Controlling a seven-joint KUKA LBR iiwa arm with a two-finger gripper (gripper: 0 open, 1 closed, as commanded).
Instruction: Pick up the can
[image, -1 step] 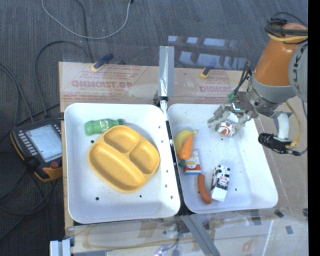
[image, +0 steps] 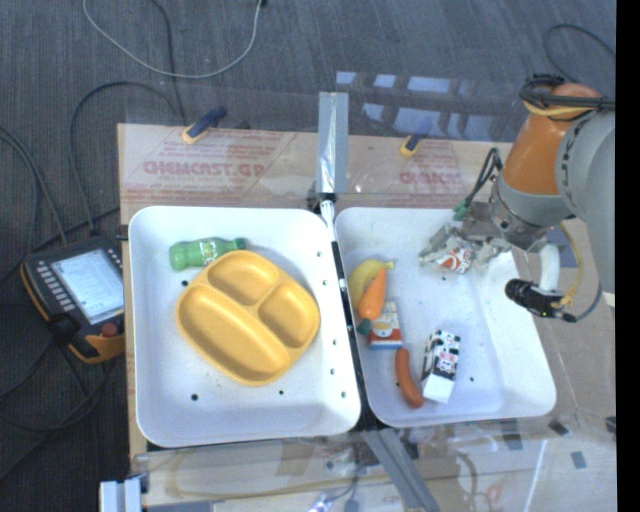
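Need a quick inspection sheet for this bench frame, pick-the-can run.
Surface: two white bins side by side on a bench.
Job's things: crushed can at the right bin's far end.
Clutter: yellow divided plate and green bottle in left bin; carrot, sausage, small cartons in right.
Grippers: tool right at the can; grasp unclear.
Cables: black loops on the floor.
Surroundings: teach pendant left of the bench.

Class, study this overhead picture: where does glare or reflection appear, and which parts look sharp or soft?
Camera view: bluish reflections streak the clear sheet behind the bins, and more glare shows on the front panel; the white right bin is bright and evenly lit; the yellow divided tray is sharp, the crumpled can by the tool softer.
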